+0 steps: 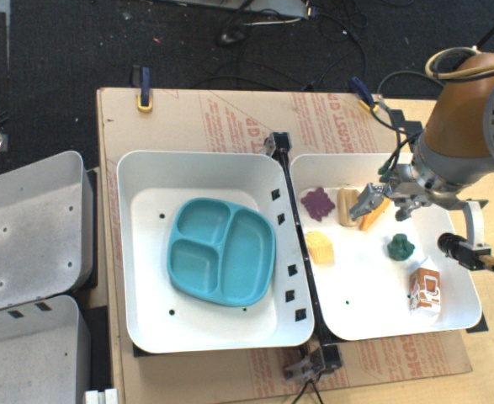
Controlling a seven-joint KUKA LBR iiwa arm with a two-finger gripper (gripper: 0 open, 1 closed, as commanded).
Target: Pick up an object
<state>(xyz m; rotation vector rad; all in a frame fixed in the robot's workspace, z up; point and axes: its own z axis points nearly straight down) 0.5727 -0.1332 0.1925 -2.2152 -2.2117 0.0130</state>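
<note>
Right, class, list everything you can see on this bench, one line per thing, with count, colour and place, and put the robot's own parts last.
bins: two, white, side by side on the bench
divided plate: one, turquoise, in the left bin
purple toy: one, purple, right bin, upper left
yellow block: one, yellow, right bin, left side
tan block: one, tan, beside the purple toy
orange piece: one, orange, by the gripper
green toy: one, dark green, right bin, middle
small carton: one, orange and white, right bin, lower right
clamps: two, blue and yellow, bench's far edge
gripper: one, grey, over the right bin
arm: one, grey with orange band, right

Divided plate point(222, 252) in left bin point(137, 225)
</note>
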